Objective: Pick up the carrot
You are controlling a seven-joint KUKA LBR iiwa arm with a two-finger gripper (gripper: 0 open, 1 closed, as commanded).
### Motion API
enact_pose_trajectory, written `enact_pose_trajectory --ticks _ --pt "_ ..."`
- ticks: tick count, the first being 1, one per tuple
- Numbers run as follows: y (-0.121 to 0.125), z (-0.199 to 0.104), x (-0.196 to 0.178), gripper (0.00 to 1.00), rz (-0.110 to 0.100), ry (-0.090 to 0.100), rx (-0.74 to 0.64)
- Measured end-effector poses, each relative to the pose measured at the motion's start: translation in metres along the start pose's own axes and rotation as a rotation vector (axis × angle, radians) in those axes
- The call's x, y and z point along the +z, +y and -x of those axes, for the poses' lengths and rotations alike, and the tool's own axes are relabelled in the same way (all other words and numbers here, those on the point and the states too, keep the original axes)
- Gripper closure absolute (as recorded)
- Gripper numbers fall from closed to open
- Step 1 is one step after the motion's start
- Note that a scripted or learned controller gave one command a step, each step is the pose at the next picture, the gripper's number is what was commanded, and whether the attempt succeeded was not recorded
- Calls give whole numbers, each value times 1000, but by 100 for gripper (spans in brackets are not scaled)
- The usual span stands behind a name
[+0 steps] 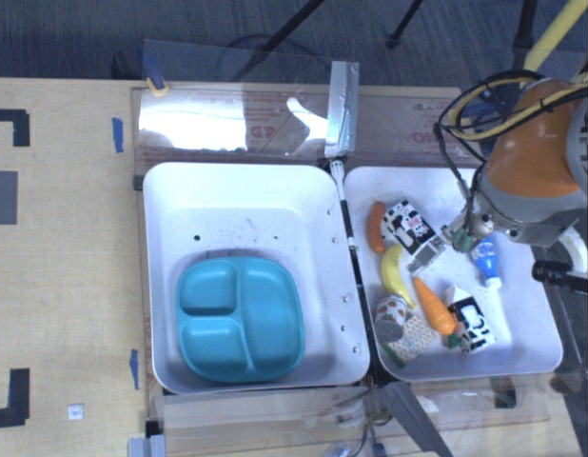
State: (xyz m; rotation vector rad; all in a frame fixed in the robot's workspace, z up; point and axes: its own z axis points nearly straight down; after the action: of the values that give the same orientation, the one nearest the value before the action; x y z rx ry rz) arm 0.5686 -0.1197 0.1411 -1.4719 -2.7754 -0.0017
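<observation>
One carrot [434, 307] lies in the right bin [537, 341], between a banana [396, 273] and a black-and-white toy [471, 324]. The hand [433, 250] hovers just above it, holding nothing; its opening cannot be told. The approach seems underway; next it must descend onto the carrot.

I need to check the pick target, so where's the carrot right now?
The carrot lies in the right bin, toward its front, just right of the banana and left of a black-and-white block.
</observation>
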Motion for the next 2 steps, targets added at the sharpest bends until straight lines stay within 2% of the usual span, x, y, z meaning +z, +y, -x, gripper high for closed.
enact_pose_trajectory --ticks 1,2 --pt "-69 -44 48 0 18 -16 40" --pt "-68 -44 38 100 20 -14 40"
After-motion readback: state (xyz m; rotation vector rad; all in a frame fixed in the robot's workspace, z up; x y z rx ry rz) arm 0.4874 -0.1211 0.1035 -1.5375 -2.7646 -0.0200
